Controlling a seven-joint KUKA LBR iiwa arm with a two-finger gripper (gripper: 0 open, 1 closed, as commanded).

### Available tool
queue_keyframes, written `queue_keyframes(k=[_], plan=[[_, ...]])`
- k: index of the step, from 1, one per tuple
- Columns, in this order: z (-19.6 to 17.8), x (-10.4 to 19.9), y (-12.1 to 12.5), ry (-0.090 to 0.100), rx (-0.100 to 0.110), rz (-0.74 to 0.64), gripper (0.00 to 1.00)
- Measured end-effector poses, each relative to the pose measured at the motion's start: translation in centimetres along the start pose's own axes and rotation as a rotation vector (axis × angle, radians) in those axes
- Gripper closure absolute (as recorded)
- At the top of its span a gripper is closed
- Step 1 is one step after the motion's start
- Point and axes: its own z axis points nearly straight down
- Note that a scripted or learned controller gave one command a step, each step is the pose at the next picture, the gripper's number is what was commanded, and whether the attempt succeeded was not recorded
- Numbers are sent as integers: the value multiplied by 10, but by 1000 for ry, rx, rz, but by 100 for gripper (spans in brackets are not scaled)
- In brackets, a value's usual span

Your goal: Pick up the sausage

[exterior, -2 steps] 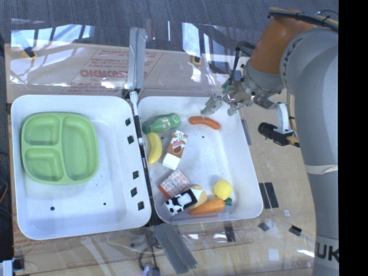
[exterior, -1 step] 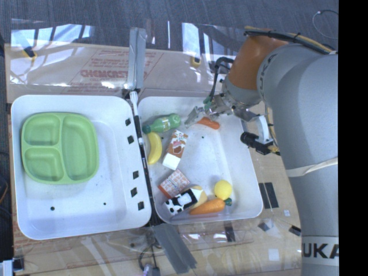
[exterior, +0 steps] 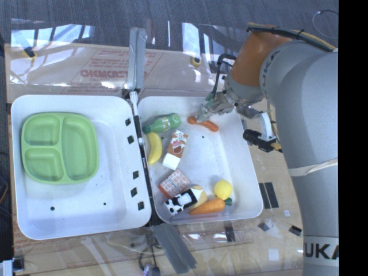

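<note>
Carrot (exterior: pixel 208 207), orange, lies at the near edge of the right bin (exterior: pixel 244 171), touching a black-and-white cow toy (exterior: pixel 183 202). Lemon (exterior: pixel 223 188) sits just above the carrot. Small printed box (exterior: pixel 174 183), near the cow. Carton (exterior: pixel 175 148) and banana (exterior: pixel 154 147), mid-bin, side by side. Green bottle (exterior: pixel 162 123) on its side near the far left corner. Sausage (exterior: pixel 203 123), orange-red, at the far side of the right bin. Gripper (exterior: pixel 211 109) directly over the sausage, touching or nearly so; finger spread cannot be made out. Left bin (exterior: pixel 115 154): green divided plate (exterior: pixel 59 147).
</note>
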Motion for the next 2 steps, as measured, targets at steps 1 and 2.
queue_keyframes(k=[1, 2], plan=[[-43, -12, -12, 11, 20, 147, 100], [16, 64, 7, 9, 24, 18, 100]])
